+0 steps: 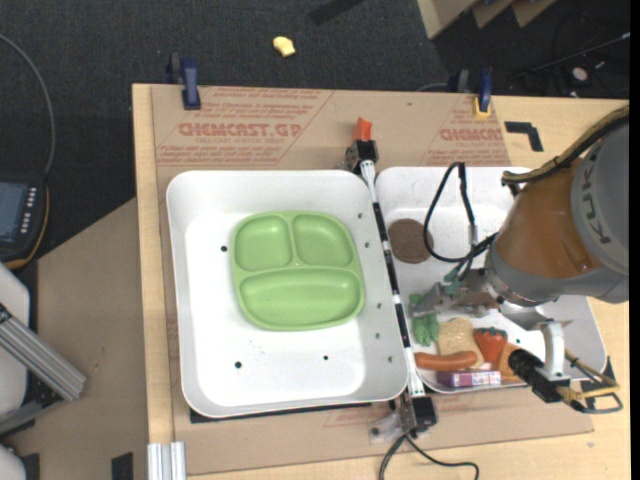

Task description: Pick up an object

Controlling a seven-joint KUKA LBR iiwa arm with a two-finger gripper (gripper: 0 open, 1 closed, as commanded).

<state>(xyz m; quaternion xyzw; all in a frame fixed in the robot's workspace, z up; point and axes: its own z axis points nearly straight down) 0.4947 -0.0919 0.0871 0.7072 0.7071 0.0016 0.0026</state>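
Descent over the toy food pile (462,346) just below the end effector (462,298) appears underway; finger state indeterminable.

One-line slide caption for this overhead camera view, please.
KUKA arm reaches into the right bin above jumbled small items; a green divided plate lies in the left bin.

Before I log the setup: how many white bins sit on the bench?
2. The left bin holds a green divided plate. The right bin holds small items; the arm covers part of it.
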